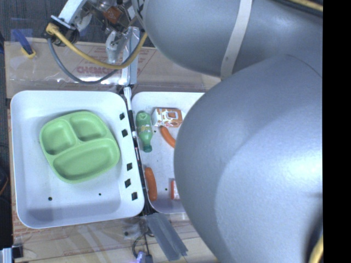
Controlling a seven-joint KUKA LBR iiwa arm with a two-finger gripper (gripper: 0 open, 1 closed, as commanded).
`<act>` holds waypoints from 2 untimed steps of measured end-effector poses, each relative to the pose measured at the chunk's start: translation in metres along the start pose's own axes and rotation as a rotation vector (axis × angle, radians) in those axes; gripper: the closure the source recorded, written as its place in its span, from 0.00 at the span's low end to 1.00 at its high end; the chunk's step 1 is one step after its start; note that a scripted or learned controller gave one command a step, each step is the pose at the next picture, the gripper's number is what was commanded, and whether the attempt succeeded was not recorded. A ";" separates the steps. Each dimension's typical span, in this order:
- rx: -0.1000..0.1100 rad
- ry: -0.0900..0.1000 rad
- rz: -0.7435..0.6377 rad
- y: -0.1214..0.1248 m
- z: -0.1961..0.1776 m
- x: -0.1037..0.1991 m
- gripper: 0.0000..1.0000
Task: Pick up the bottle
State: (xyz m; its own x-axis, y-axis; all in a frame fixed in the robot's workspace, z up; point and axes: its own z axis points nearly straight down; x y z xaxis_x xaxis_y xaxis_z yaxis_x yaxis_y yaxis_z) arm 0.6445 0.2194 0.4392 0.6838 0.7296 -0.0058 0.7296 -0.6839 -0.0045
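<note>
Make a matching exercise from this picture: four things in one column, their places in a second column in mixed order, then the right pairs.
Things:
1. green bottle
2. green divided plate
3. gripper
4. orange sausage

Places:
A. in the left bin
B. above the bins, over the cardboard at the far side
C. right bin, near its left wall, far half
D. right bin, near its left wall, close to the front edge

Pairs: 1-C, 2-A, 3-B, 4-D

Grey arm (247, 119) looming, hand (118, 45) raised
</note>
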 end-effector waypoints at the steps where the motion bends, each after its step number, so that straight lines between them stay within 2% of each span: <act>1: 0.000 -0.002 0.161 -0.007 0.023 -0.009 0.00; 2: -0.001 -0.001 0.584 -0.039 0.182 -0.040 0.00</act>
State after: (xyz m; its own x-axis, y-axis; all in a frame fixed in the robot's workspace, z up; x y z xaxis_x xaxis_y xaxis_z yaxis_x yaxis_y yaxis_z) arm 0.5878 0.2167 0.2577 0.9728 0.2313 -0.0082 0.2314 -0.9729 0.0008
